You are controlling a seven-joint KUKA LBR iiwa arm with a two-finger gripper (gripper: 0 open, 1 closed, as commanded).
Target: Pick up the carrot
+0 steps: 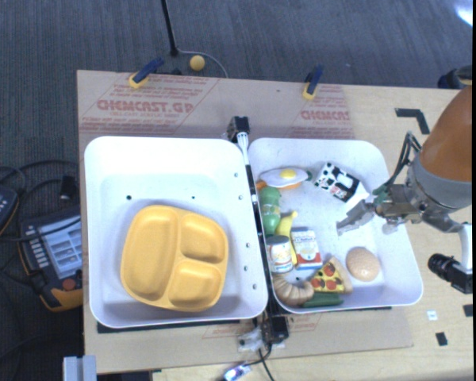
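1. Where the arm (pixel 448 153) reaches in from the right, its end effector (pixel 345 224) hangs over the right bin (pixel 317 142), pointing left across the bin's middle. We cannot tell whether it is released or clenched, and we see nothing gripped in it.
2. Just below and right of the tip lies a tan egg (pixel 363 264), close to the bin's right wall. A patch of bare white floor lies between the tip and the goods to its left.
3. Above the tip, a black-and-white piece (pixel 335 182) sits near the far wall, with a fried egg (pixel 288 177) to its left.
4. Left of the bare patch we see a small carton (pixel 304 245) beside a jar (pixel 280 253). A pizza slice (pixel 328 277) and a bagel (pixel 293 292) crowd the near edge.
5. We take the carrot (pixel 262 190) to be the small orange piece tucked against the right bin's left wall. It touches green vegetables (pixel 269 211) just below it and lies well apart from the end effector. The wall closes its left side, and the fried egg sits near its upper right.
6. Across the shared rim, the left bin (pixel 159 140) holds a yellow divided tray (pixel 174 256), with open white floor all round it.
7. Both bins rest on the tabletop (pixel 381 109), which shows bare board beyond their far edges.
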